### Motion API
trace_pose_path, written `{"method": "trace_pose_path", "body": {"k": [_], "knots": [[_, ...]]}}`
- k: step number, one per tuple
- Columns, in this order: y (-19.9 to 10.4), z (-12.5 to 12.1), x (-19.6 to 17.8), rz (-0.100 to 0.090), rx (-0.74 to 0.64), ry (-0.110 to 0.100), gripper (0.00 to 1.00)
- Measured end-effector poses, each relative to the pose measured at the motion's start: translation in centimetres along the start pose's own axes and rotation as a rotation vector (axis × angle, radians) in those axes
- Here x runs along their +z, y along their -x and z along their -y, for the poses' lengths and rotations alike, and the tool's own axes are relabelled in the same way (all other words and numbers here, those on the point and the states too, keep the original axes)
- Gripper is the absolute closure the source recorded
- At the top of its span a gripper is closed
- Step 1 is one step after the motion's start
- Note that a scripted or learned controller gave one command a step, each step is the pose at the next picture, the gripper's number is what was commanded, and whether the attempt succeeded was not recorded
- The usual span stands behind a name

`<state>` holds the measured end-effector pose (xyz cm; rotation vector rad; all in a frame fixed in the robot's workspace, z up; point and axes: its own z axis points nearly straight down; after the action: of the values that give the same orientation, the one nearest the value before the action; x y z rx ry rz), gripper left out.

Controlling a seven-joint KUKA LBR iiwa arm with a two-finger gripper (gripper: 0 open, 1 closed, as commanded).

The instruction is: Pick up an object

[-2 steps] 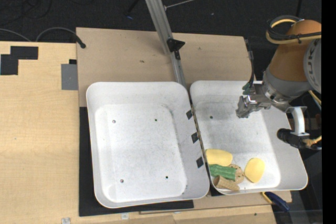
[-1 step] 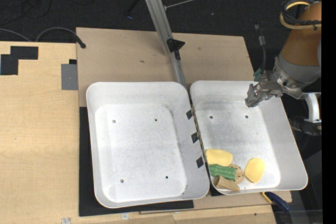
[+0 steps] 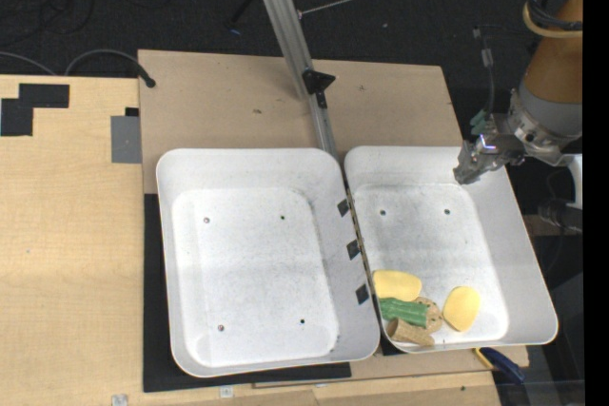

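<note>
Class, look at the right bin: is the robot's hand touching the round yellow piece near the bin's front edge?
Apart. The camera view shows the hand at the right bin's far corner, with bare white floor separating it from the round yellow piece.

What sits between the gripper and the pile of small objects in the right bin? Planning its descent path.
Nothing: the camera view shows bare white bin floor between the gripper and the yellow, green and tan pieces.

arm (image 3: 552, 62) cut off at right edge, tan piece (image 3: 411, 331) partly hidden under green object (image 3: 402, 310)
</note>
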<state>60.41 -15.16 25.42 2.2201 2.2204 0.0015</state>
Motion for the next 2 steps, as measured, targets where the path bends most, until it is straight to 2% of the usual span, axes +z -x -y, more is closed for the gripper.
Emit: {"method": "trace_pose_path", "body": {"k": [2], "knots": [[-10.1, 2.3, -0.8, -0.003, -0.004, -0.006, 1.0]]}}
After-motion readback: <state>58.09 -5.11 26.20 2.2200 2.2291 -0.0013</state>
